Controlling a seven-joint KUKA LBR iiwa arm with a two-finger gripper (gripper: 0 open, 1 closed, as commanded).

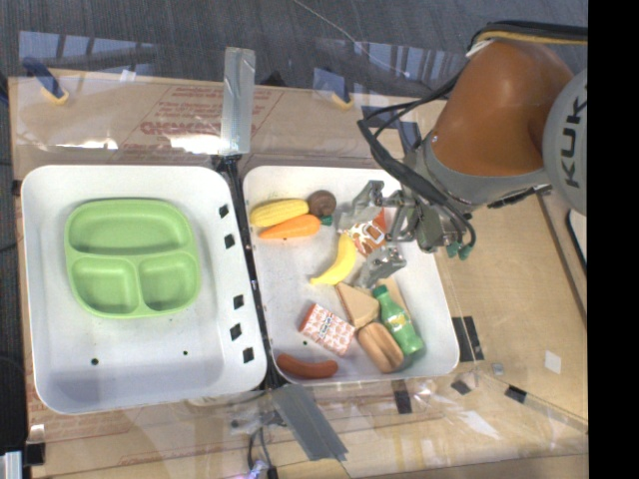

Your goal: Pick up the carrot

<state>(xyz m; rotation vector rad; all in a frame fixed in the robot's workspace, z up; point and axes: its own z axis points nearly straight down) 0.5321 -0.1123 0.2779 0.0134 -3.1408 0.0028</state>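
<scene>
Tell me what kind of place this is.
Probably a robot lab bench for pick-and-place trials, not a kitchen. Two taped-down white bins sit side by side, toy food such as a carrot and banana fills the right one, and a KUKA arm reaches in.

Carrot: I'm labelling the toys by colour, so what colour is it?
Orange. The carrot lies in the right bin beside the yellow corn, clear in the camera view.

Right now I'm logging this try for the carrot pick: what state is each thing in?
carrot: lying in the right bin, ungripped, beside the corn cob
banana: lying flat
green bottle: on its side
hot dog bun: lying flat
sausage: lying by the bin's near wall
green tray: upright in the left bin
gripper: low over the right bin
</scene>
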